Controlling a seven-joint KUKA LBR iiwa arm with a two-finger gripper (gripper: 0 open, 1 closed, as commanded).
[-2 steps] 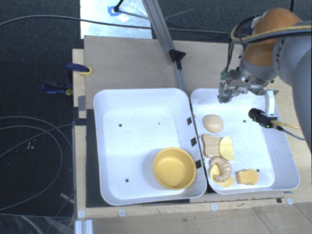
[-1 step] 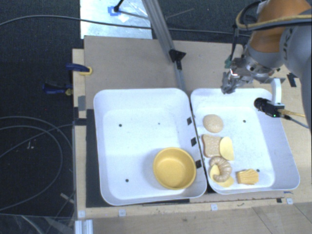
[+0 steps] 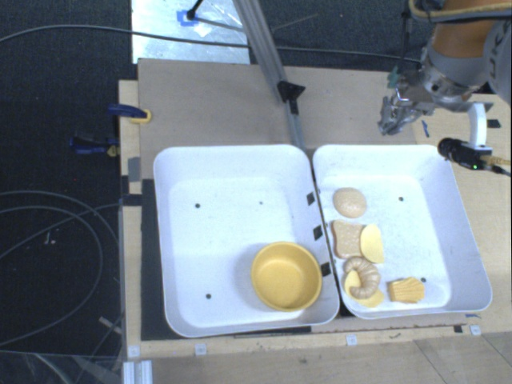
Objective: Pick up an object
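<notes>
Arm poised beyond the bins, pick not yet begun.

The gripper (image 3: 394, 121) hangs off the right bin (image 3: 448, 184) at its twelve o'clock rim; whether it is spread or pressed together I cannot tell. Small toy foods cluster toward six o'clock in that bin: round bun (image 3: 350, 202), toast slice (image 3: 346, 238), croissant (image 3: 364, 275). They look light and rigid, probably slick; the bun's flanks seem the surest hold. The left bin (image 3: 200, 174) holds a yellow bowl (image 3: 286, 275). No writing is legible.
</notes>
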